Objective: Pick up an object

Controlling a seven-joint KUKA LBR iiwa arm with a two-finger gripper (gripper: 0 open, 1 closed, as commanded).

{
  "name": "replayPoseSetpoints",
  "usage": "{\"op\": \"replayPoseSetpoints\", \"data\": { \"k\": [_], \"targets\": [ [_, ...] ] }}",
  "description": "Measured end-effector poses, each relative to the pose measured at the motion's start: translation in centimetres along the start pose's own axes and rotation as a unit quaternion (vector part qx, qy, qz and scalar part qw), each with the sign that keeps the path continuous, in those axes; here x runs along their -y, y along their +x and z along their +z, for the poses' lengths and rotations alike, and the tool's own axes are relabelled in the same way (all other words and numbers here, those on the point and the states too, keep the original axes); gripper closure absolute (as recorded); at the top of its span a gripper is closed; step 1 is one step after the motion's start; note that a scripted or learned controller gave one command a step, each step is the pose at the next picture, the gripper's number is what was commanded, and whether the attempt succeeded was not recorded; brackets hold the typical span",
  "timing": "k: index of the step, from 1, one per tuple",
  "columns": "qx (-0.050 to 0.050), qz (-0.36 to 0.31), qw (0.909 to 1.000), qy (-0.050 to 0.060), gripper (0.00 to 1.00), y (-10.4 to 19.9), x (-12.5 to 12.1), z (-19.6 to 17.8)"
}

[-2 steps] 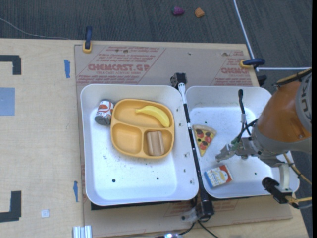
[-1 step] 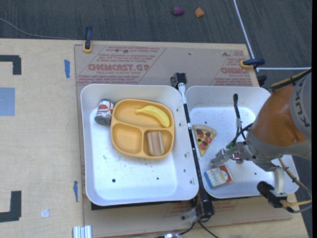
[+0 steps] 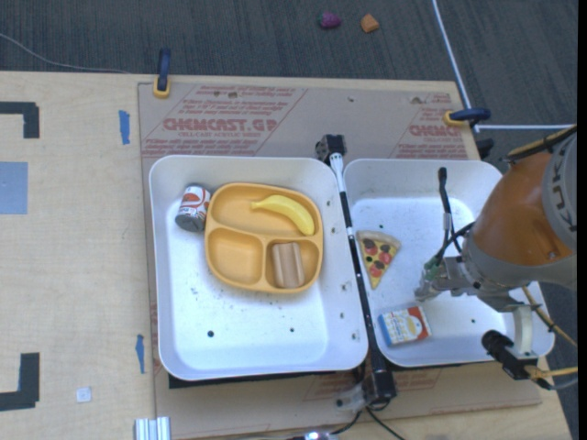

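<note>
The claw (image 3: 438,278) hangs over the right-hand shallow white bin (image 3: 413,195); whether it is apart or together cannot be told. The small flat orange-and-white carton (image 3: 404,326) lies just below and to its left, long axis roughly across the bin; the triangular pizza-slice toy (image 3: 377,255) lies further left

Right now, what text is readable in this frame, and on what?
"CHEMCAST GP": red print repeated on the brown protective sheet behind the bins; smaller lines beneath are blurred.
Small can: label too blurred to read.
Small carton: print too small to read.
</note>
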State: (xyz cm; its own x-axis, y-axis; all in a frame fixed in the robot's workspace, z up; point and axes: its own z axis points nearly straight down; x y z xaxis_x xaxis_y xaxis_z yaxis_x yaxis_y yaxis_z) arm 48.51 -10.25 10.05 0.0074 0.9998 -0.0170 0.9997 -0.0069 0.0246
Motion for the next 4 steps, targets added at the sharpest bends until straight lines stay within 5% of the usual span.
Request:
{"op": "replayPoseSetpoints", "data": {
  "k": [1,2,3,4],
  "targets": [
    [0.0,0.0,1.0,0.0,0.0,0.0,0.0,0.0],
    [-0.006,-0.002,1.0,0.007,0.0,0.7,0.4,1.1],
    [0.0,0.0,1.0,0.001,1.0,0.3,0.1,0.0],
    [0.0,0.0,1.0,0.001,0.0,0.3,0.1,0.0]
  ]
}}
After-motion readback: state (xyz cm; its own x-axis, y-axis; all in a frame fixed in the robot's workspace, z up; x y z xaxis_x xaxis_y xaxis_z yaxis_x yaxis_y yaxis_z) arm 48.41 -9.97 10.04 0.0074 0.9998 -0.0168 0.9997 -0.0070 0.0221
